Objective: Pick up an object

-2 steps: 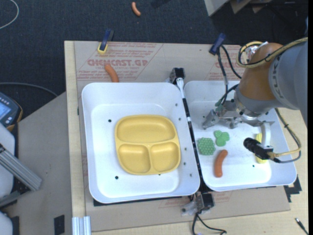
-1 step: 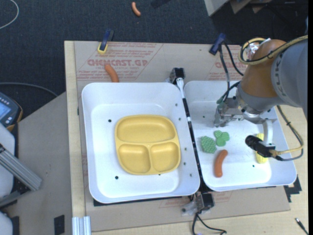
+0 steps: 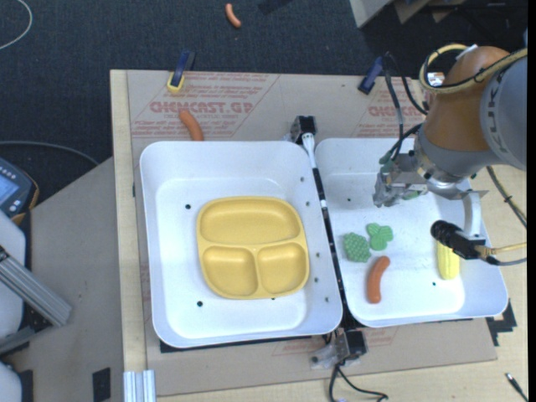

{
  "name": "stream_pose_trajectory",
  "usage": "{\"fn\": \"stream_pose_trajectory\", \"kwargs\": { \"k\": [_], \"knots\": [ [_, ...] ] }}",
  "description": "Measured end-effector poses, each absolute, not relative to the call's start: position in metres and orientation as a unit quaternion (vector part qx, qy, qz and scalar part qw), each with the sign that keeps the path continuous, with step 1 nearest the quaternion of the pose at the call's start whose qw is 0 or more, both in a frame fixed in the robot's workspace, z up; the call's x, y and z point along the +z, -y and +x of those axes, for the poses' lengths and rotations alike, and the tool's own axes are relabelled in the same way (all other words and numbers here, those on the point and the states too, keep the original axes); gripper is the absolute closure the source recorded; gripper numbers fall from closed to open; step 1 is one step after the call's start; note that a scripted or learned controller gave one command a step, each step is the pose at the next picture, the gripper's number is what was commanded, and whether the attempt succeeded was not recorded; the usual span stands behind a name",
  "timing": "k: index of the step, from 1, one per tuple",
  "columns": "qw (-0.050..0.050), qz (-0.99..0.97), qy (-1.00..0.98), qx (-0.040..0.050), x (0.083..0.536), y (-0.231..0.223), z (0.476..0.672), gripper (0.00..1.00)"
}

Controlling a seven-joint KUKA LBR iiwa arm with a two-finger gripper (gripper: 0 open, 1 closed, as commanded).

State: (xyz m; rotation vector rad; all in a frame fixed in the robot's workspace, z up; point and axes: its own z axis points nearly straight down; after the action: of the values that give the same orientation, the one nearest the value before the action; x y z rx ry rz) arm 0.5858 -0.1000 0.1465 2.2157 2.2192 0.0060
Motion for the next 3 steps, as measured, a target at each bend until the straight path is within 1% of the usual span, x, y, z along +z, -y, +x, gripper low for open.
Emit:
{"fn": "stream_pose_trajectory", "kwargs": {
  "k": [1,2,3],
  "knots": [
    [0.003,0.707,-0.707,0.0018,0.191,0.099,0.582,1.0],
    [0.003,0.707,-0.708,0.0018,0.228,0.1,0.583,1.0],
    [-0.003,0.706,-0.709,-0.0006,0.219,0.051,0.548,1.0]
  ]
}}
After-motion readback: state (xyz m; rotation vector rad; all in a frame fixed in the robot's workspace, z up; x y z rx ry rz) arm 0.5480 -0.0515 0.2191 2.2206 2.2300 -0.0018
